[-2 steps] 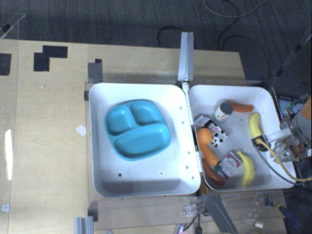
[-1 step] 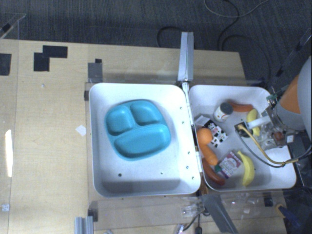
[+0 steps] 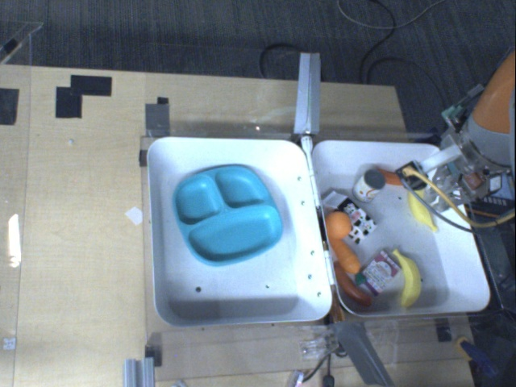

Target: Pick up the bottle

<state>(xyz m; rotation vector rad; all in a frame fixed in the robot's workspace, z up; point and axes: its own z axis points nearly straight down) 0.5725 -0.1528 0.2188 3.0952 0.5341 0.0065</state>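
Grey arm [image 3: 484,139], orange band [image 3: 493,103] above wrist, yellow cable [image 3: 451,208] looping off wrist hardware.

This looks like a robotics lab. A pale wooden bench [image 3: 81,216] carries 2 shallow white bins [image 3: 234,313] set side by side, framed by bare aluminium rails [image 3: 307,95] and metal brackets. Black tape patches [image 3: 79,93] are stuck on the bench top. Loose cables [image 3: 379,10] trail over dark grey carpet [image 3: 161,14] behind the bench. At the right, a grey robot arm with an orange band [image 3: 496,107] reaches in, wires running along it.
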